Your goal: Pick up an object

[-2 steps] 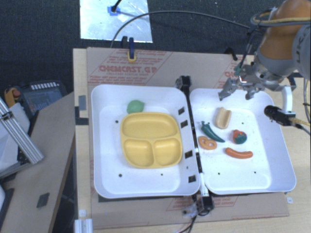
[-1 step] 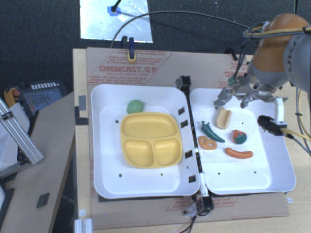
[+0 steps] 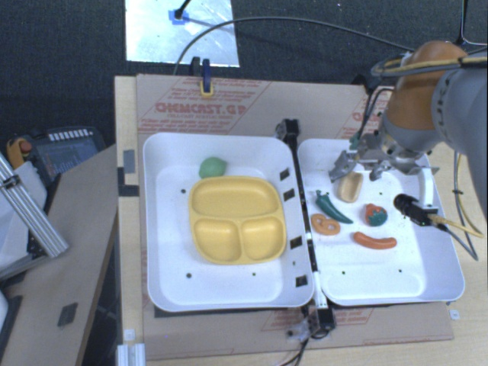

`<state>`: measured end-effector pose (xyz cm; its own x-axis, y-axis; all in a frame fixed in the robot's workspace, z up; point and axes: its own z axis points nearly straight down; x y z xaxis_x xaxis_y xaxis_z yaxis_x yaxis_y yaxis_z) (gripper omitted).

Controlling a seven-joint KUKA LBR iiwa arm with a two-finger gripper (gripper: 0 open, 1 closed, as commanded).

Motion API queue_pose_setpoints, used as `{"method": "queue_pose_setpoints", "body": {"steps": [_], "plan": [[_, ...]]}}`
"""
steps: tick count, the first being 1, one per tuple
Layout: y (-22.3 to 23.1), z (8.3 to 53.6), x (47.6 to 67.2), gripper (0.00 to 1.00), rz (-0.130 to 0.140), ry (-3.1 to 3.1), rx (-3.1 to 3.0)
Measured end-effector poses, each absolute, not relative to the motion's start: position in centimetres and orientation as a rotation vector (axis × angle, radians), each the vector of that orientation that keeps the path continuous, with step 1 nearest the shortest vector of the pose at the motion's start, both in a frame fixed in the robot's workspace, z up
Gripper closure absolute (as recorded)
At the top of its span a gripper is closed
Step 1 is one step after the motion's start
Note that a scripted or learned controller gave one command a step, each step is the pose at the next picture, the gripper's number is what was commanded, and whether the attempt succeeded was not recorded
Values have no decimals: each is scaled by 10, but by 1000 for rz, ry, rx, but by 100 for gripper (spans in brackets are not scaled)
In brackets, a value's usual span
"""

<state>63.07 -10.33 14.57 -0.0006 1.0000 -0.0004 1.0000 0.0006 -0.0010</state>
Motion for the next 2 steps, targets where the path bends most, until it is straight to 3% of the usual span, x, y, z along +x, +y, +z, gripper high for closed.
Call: {"method": "queue_pose_setpoints", "body": {"steps": [1,2], "plan": [[-104,159,632,100,-4,-2225,-2224],[-110,221,639,100,-7,-2230,-2223]]}}
